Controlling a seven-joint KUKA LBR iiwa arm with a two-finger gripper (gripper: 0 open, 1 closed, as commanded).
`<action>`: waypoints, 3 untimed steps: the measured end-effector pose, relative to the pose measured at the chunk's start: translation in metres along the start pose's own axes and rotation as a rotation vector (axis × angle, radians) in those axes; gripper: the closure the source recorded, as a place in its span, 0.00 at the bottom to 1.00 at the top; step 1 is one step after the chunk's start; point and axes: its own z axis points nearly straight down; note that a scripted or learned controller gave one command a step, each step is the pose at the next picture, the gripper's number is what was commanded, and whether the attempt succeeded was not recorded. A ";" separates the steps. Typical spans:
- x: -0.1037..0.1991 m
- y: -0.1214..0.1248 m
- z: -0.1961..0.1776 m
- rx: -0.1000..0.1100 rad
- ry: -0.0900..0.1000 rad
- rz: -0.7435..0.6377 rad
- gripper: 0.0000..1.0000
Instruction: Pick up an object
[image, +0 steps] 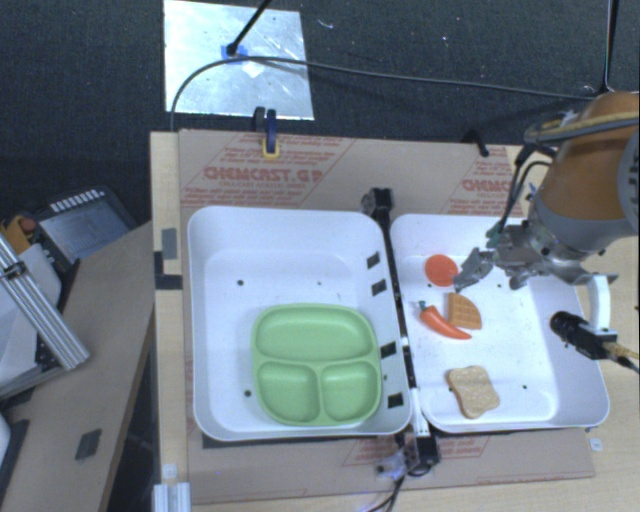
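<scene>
In the right bin (570, 400) lie an orange round piece (439, 268), a red-orange pepper-like piece (443, 322), a tan wedge (465, 310) touching it, and a toast slice (472, 390) nearer the front. My gripper (477, 269) hangs low over the bin's back half, just right of the orange round piece and above the tan wedge. I see nothing held in it. The grey arm with its orange band (600, 130) comes in from the right.
The left bin (215, 300) holds a green divided plate (315, 362). A black clip divider (390, 300) runs between the bins. A black part (580, 335) of the arm hangs over the right bin's right side. Cables cross the back.
</scene>
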 end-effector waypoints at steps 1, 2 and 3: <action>0.000 0.002 -0.006 -0.012 -0.001 -0.002 0.00; -0.010 0.002 0.047 -0.009 -0.001 0.000 0.00; -0.006 0.001 0.089 -0.008 -0.001 -0.001 0.00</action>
